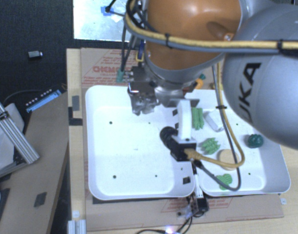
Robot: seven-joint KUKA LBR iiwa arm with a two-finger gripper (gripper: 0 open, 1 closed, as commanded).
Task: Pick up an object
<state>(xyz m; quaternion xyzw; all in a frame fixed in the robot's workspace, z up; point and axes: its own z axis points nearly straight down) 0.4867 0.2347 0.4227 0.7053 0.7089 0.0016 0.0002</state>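
Observation:
My gripper [141, 103] hangs over the far part of the left bin [96, 150], near its back rim, with nothing visibly in it. The right bin [281, 178] holds several small things: a long green piece [198, 117], a spiky green piece [210, 145], a teal round object [255, 140], a tan disc [226, 155], another green piece [226, 179] near the front, and a pale grey piece [214, 122]. The arm's big orange and grey body hides the back of the right bin.
Both bins rest on a cardboard sheet [98, 67] on the bench. A grey metal frame [12, 135] stands off to the left of the bench. A yellow cable loops down over the right bin.

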